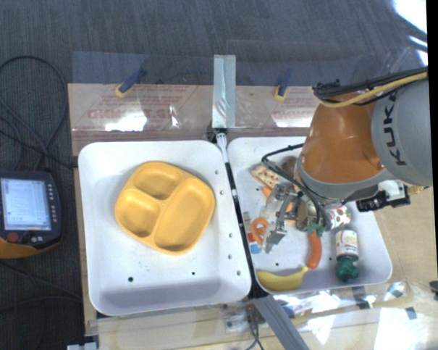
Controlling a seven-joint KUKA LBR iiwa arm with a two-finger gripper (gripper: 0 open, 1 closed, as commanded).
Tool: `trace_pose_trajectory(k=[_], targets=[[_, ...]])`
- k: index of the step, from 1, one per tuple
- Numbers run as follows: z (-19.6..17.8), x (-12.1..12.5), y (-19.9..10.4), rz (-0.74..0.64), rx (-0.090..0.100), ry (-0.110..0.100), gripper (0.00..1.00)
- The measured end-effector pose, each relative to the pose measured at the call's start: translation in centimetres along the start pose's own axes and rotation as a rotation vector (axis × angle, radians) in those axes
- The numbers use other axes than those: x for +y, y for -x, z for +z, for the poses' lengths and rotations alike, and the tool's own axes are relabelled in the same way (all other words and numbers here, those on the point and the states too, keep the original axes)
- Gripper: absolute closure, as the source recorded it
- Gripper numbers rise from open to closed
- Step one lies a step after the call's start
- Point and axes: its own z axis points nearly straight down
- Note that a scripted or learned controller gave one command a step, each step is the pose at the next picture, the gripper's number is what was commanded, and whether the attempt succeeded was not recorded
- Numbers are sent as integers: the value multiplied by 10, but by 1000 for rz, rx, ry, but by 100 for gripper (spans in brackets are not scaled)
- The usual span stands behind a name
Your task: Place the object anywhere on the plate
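Grey arm (pixel 362 139) from the right, claw (pixel 277 222) pointing down

Two bins are set side by side on the tabletop (pixel 151 108). The left bin (pixel 108 284) takes up the left half, and the right bin (pixel 375 272) takes up the right half. A plate (pixel 164 206) is laid in the middle of the left bin. It is split into three parts. Many small things are kept in the right bin. A banana (pixel 283 279) is laid along the front edge, near the front left corner. A bottle (pixel 345 253) is laid near the front right corner. A carrot (pixel 314 250) is placed between the banana and the bottle. The tool (pixel 278 226) is hung over the middle of the right bin, behind the banana.
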Motion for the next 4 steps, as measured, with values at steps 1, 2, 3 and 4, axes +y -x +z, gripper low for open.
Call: trace_pose_trajectory(k=[1, 2, 3, 4], targets=[[0, 123, 7, -86, 1, 5, 100], [-9, 120, 9, -80, -1, 3, 100], [-14, 161, 23, -152, -1, 2, 100], [-14, 161, 23, -152, -1, 2, 0]])
